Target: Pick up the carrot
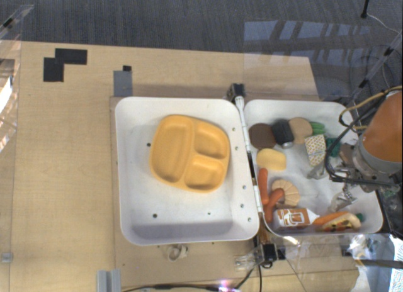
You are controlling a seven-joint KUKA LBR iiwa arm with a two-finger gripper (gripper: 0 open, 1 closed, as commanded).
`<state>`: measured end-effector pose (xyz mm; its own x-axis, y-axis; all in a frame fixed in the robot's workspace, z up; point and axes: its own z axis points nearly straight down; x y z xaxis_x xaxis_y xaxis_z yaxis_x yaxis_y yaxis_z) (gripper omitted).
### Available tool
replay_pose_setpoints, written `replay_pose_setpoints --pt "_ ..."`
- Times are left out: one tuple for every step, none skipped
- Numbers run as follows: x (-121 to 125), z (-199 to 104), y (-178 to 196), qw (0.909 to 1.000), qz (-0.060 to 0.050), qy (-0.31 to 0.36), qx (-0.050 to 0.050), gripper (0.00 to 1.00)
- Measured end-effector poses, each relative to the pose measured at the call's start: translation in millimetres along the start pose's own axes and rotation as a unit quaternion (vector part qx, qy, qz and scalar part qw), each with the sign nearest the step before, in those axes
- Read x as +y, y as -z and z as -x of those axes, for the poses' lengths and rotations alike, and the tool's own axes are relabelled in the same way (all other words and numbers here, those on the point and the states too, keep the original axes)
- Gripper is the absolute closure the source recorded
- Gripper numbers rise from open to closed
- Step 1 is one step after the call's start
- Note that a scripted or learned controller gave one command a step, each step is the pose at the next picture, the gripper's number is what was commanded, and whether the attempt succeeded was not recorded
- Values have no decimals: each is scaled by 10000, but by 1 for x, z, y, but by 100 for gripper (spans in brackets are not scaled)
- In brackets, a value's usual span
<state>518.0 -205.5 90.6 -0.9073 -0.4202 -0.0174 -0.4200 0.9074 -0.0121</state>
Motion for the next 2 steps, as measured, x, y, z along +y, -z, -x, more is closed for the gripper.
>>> replay_pose_setpoints --pt "6 -14 1 9959 -14 -899 -16 0" --pt "62 32 6 9800 34 -1992 37 0"
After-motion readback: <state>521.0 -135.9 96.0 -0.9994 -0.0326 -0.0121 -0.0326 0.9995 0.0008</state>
